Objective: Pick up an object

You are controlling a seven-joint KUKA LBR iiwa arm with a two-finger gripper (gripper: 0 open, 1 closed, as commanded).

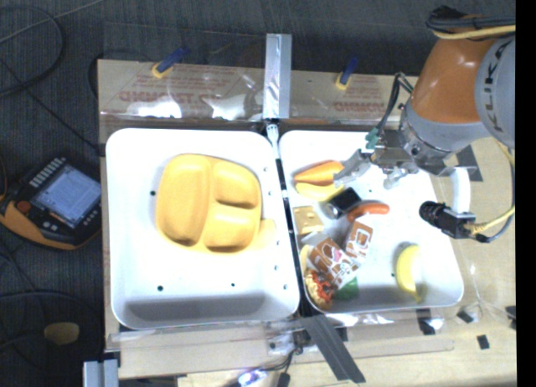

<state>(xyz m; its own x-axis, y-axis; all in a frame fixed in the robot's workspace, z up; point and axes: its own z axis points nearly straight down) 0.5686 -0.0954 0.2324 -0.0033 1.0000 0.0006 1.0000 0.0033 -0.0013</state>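
Note:
My gripper [373, 172] hangs over the back of the right bin [435, 243], its two grey fingers spread open with only white bin floor visible between them. Just left of the left finger lies an orange and yellow toy [316, 174]. A small black block [343, 202] and a red sausage-shaped piece [370, 208] sit just in front of the gripper. Printed snack packets [339, 257] lie toward the bin's front left. A yellow banana [407, 269] rests at the front right.
The left bin [134, 293] holds a yellow divided plate [209, 201]. A metal divider [278, 75] runs between the bins at the back. A black cable end [444, 218] hangs over the right bin's right side. A handheld pendant [54, 201] lies off the bench at left.

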